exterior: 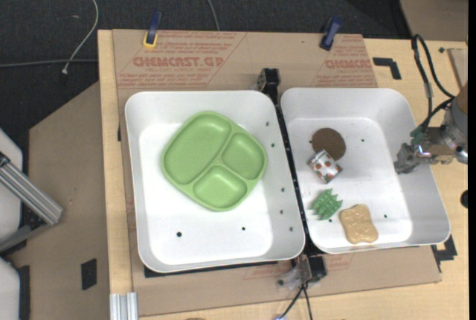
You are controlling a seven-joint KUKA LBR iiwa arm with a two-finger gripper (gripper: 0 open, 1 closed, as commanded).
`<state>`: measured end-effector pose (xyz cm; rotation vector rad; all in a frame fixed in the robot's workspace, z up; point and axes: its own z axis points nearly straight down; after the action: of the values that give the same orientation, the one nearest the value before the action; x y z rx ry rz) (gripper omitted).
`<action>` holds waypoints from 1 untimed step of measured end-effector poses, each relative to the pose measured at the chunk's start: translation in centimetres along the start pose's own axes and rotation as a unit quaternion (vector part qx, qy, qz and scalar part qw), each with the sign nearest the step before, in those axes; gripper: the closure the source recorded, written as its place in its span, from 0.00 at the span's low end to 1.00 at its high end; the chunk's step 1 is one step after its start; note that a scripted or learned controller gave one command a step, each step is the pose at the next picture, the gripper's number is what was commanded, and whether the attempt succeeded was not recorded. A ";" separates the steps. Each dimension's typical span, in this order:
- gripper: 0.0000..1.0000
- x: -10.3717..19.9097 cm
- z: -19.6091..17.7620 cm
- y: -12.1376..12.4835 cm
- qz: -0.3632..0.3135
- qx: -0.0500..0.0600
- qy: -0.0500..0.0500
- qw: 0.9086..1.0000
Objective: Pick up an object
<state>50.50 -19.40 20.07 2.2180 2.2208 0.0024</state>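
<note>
I see the gripper [407, 159] at the right bin's [387, 106] right edge; finger state unclear. Nothing is lifted: cookie [327, 141], die [324, 166], cracker [358, 225] lie untouched.

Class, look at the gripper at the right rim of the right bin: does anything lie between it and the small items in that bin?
Nothing visible does. The gripper sits at the right bin's right rim. Bare white floor lies between it and the brown disc, the spotted cube, the green toy and the tan biscuit.
</note>
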 end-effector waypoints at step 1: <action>1.00 0.0 -4.8 0.2 0.000 -0.002 -0.001 1.000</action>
<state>50.65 -19.43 24.83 2.2150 2.2188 0.0049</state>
